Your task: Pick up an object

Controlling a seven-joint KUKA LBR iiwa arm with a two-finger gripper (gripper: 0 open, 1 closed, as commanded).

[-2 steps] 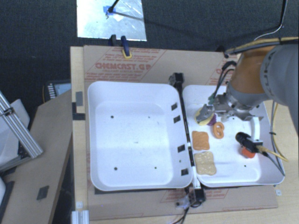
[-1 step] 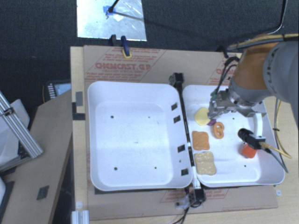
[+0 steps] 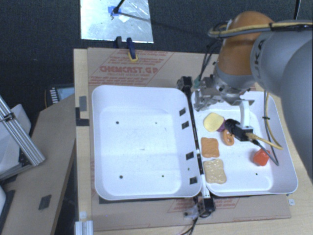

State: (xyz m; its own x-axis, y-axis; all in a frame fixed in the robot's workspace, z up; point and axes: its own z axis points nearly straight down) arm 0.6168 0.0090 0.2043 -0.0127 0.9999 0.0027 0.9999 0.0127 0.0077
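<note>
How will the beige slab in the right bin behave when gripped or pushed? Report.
The beige slab looks thin and flat, so it will probably slide rather than roll. It likely weighs little and may be hard to pinch, lying flush on the right bin. Pushed left, it soon meets the wall.

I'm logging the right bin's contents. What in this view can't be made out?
- Right bin far side, camera view: hidden behind the arm.
- Purple thing beside the yellow piece, camera view: too small to name.
- Small orange thing: blurred, shape unclear.
</note>
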